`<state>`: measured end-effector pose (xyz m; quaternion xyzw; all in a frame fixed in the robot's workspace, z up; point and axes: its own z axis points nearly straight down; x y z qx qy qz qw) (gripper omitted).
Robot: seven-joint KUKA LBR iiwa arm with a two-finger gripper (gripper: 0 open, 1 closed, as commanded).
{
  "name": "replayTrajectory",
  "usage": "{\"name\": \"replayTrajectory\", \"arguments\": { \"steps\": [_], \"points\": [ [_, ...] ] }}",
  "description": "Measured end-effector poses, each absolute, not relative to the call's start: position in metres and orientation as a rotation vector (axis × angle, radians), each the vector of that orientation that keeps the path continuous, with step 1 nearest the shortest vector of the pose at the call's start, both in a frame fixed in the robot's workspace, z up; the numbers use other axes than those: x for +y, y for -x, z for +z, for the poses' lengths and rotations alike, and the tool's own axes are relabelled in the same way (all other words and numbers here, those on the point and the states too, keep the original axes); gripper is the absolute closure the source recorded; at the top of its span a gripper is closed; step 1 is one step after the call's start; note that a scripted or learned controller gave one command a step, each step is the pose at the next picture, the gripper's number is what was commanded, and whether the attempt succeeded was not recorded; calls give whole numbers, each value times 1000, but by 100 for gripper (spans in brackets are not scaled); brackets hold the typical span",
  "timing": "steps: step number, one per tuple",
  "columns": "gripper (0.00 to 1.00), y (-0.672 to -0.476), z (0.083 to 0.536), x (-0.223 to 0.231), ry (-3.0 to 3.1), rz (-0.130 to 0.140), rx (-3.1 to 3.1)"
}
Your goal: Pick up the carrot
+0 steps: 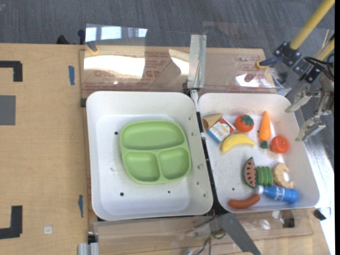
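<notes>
The carrot (264, 125) is orange with a green end and lies lengthwise in the upper part of the right bin (309, 169). It sits between an orange-red tomato (244, 122) and a red tomato (279, 144). My gripper (300, 118) hangs over the right bin's right rim, to the right of the carrot and apart from it. Its two fingers are spread, with nothing between them.
Around the carrot lie a banana (237, 141), a small carton (219, 129), a watermelon slice (249, 171), a croissant (281, 173), a blue bottle (280, 194) and a sausage (244, 201). A green divided plate (155, 151) sits in the left bin (101, 142).
</notes>
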<state>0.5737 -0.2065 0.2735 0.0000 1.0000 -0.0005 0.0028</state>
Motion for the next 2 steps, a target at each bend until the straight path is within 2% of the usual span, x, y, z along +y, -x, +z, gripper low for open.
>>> {"name": "replayTrajectory", "arguments": {
  "steps": [1, 2],
  "points": [
    [0, -547, 136, -221, 90, 6, 3146],
    [0, -523, 96, -210, 145, -5, 3129]
  ]
}}
